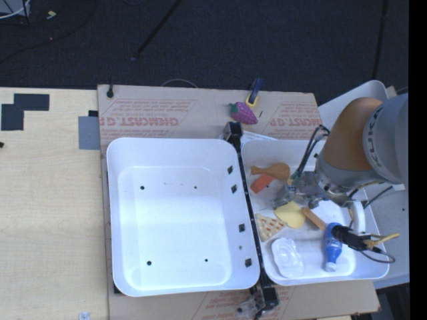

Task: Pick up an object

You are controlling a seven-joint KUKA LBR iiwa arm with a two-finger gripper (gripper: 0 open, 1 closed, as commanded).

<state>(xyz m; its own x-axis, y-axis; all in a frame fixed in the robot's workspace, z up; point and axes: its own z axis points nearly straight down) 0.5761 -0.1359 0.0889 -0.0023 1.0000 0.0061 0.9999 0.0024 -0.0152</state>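
Where the arm reaches in from the right, everything sits in or around two white bins on the bench.

Camera view: one fixed look down at a slant.
Bench [47, 199]: pale wood, with a sheet of cardboard [173, 115] under the bins.
Bins, count: two, side by side and touching along a black divider.
Left bin [120, 179]: the larger one; its white floor shows a few small dark dots.
Right bin [380, 269]: holds all the loose things.
Arm [363, 142]: one, grey with an orange band, bent down over the right bin's upper right part.
Hand [290, 193]: low over the middle of the right bin, just above the yellow piece; whether it is wide or narrow I cannot tell, and nothing shows clearly between its tips.
Yellow piece [289, 215]: one, rounded, in the middle of the right bin, just below the hand.
Drumstick toy [272, 171]: one, tan, lying near the bin's upper left.
Orange piece [259, 185]: one, small, just below the drumstick.
Waffle piece [269, 227]: one, checked pattern, by the divider, left of the yellow piece.
Brown stick [313, 219]: one, slanted, touching the yellow piece's right side.
Clear packet [288, 257]: one, near the bin's front edge.
Blue bottle [331, 251]: one, in the front right corner.
Purple grape toy [243, 113]: one, outside the bins on the cardboard behind them.
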